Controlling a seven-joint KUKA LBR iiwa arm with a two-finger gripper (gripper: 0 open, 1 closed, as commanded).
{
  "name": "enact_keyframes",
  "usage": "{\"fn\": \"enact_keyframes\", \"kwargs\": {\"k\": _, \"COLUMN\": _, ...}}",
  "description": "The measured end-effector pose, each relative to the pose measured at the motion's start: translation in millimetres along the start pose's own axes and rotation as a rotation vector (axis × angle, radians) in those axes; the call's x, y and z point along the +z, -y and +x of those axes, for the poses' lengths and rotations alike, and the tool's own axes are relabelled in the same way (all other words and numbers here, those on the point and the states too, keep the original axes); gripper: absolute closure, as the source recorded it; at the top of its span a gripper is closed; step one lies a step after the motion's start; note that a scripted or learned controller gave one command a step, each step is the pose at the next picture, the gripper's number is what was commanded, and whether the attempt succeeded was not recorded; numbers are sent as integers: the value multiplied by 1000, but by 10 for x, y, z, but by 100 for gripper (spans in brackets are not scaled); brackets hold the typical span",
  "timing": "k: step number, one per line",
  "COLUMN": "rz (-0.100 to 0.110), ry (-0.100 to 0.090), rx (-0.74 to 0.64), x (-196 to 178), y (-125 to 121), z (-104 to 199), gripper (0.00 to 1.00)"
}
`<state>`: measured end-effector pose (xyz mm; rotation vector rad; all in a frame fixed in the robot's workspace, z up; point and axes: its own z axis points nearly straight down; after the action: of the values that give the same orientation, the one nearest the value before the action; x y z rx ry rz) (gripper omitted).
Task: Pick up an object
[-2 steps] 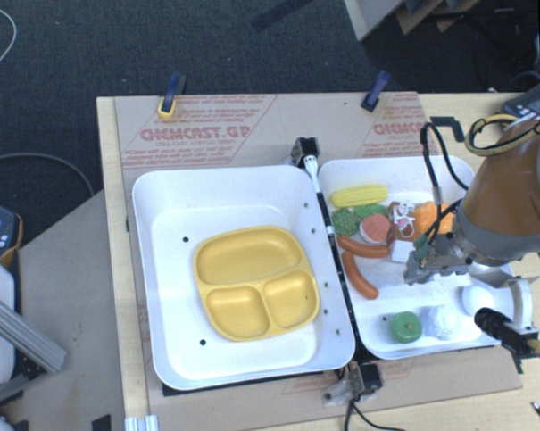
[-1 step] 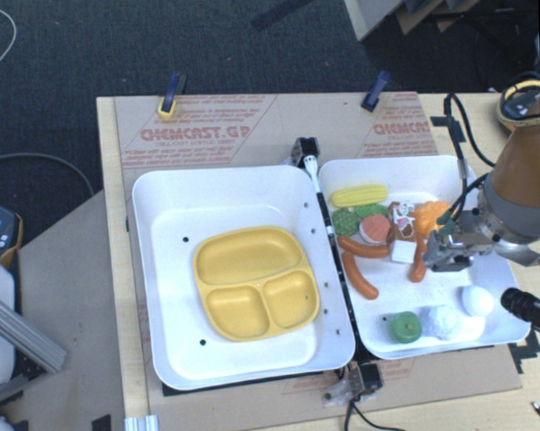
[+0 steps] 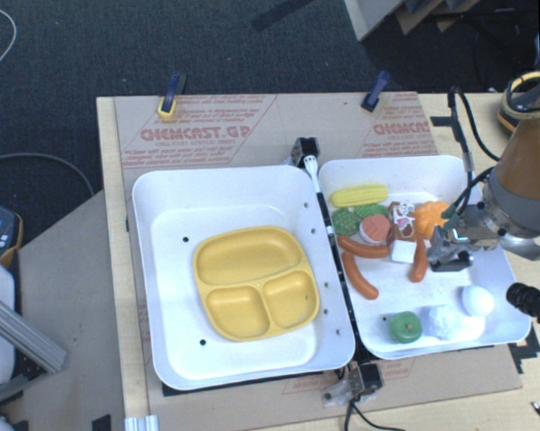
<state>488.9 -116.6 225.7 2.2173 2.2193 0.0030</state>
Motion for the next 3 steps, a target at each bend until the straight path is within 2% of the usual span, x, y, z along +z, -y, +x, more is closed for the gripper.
{"fn": "enact_keyframes", "kwargs": {"k": 2, "rz": -1, "ry": -1, "rx": -3, "x": 48, "y": -1126, "z": 351, "gripper": 100}}
{"fn": "enact_keyframes", "kwargs": {"k": 3, "rz": -1, "ry": 1, "rx": 0, "x": 115, "y": -1326, "z": 263, "gripper": 100}}
